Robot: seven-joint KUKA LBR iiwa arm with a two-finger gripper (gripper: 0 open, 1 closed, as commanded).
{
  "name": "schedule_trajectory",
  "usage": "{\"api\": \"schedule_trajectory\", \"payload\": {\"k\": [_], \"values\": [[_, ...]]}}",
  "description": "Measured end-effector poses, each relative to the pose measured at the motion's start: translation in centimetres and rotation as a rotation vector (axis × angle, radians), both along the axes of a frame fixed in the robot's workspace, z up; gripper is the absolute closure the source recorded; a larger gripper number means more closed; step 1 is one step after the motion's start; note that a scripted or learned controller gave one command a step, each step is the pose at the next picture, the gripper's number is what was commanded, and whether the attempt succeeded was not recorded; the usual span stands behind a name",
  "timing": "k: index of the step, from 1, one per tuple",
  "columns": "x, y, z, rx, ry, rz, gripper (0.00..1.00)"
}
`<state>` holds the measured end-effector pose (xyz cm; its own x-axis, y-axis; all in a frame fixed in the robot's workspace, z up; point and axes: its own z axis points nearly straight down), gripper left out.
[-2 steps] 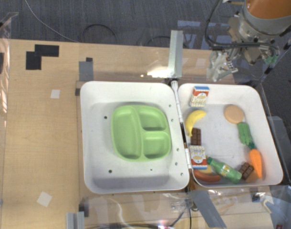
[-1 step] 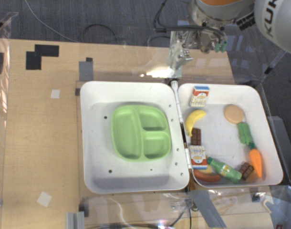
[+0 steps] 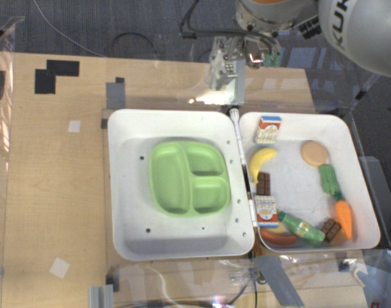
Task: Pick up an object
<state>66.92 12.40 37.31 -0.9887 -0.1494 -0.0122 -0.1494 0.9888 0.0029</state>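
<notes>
Not started: hand (image 3: 229, 66) at 12 o'clock, above bins, grip state indeterminable; banana (image 3: 261, 162), carrot (image 3: 344, 218) etc. untouched in right bin (image 3: 349, 136).

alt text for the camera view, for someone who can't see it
The grey arm's pincer hangs above the bench beyond two shallow white bins. The left bin holds a green divided plastic tray; the right bin holds toy food, including a yellow banana and an orange carrot.

Left bin (image 3: 118, 172): green divided tray (image 3: 189, 177) fills the centre, bare margins around it. Right bin (image 3: 352, 146): open floor mid-centre; banana (image 3: 259, 161), chocolate (image 3: 263, 183), carton (image 3: 265, 210) crowd the left wall, bottle (image 3: 301, 228) and carrot (image 3: 343, 217) the near edge.
</notes>
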Motion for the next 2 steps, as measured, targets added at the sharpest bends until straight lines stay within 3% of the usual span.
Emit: {"api": "schedule_trajectory", "payload": {"k": [1, 2], "values": [[0.2, 0.0, 1.5, 0.003, -0.013, -0.001, 1.00], [0.0, 1.4, -3.7, -0.002, 0.004, 0.093, 1.00]]}}
